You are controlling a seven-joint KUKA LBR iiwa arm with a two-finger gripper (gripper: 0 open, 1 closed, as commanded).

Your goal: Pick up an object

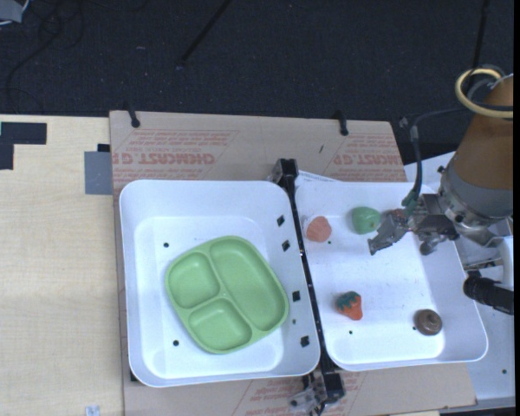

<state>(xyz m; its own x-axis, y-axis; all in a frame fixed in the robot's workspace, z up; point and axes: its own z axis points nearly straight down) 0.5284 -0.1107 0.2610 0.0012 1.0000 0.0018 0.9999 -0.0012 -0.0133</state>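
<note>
Bench carries two white bins (130, 232). Right bin: end effector (407, 230) hovers open, gripping nothing. Green ball (363, 219) lies just beside it, to its left; judged the nearest candidate.

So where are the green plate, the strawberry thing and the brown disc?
green plate (226, 295): camera view, centre ridge.
strawberry (350, 304): camera view, its red body.
brown disc (429, 321): camera view, its middle.
</note>
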